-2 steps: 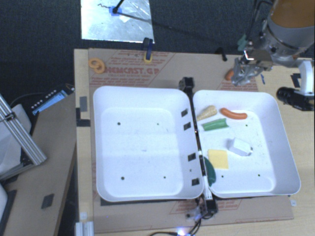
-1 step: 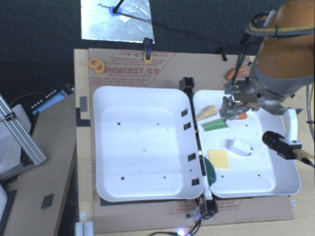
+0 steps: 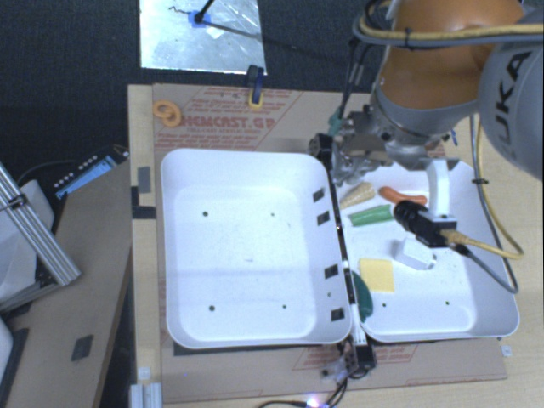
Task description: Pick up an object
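grey-and-orange arm lettered "UKA" (image 3: 476,66) over right shallow white bin (image 3: 476,313) | gripper (image 3: 353,164) state: cannot tell | bin holds green stick (image 3: 370,217), yellow square block (image 3: 377,274), orange piece (image 3: 399,196)

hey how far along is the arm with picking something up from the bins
Done: the arm has reached over the right bin. In hand: nothing that I can see; the gripper sits at the bin's upper left corner, above the cream piece, and its grasp is hidden. Left: the grasp and lift. The green piece, orange piece, yellow square and white block all lie in the bin.
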